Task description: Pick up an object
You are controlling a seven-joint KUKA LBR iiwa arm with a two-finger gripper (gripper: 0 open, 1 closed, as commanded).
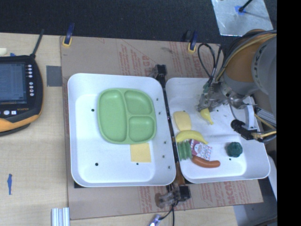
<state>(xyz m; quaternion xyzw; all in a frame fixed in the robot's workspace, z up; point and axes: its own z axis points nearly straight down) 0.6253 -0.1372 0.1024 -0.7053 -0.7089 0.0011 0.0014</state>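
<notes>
- The arm [249,60] comes in from the upper right of the frame, grey with an orange band, cables looping beside it.
- The gripper [207,108] hangs over the upper part of the right bin [263,171].
- Its tip is at the top of a small yellow piece [206,116], which lies tilted in the upper middle of the right bin. Whether the piece is pinched or merely touched cannot be told.
- How the gripper stands, spread or pressed together, cannot be told from this view.
- A pale yellow block [182,120] lies by the right bin's left wall, just left of and below the small yellow piece.
- A banana [190,136] lies just below the block, curved, running left to right.
- A green item [184,150] sits under the banana at the left wall, and a red and white packet [202,150] is just beside it on the right.
- A sausage [206,163] lies near the bin's lower edge, just below the packet.
- A dark green lump [234,149] sits apart from these, toward the lower right of the bin.
- A black part [241,128] on the arm's side hangs over the bin's right half, above the lump.
- The left bin [82,168] holds a green divided plate [126,115] in its upper middle.
- A yellow square [140,152] lies just below the plate, its top edge at the plate's rim.
- A pendant [16,91] with a screen rests at the left edge of the frame, on the bench [33,173].
</notes>
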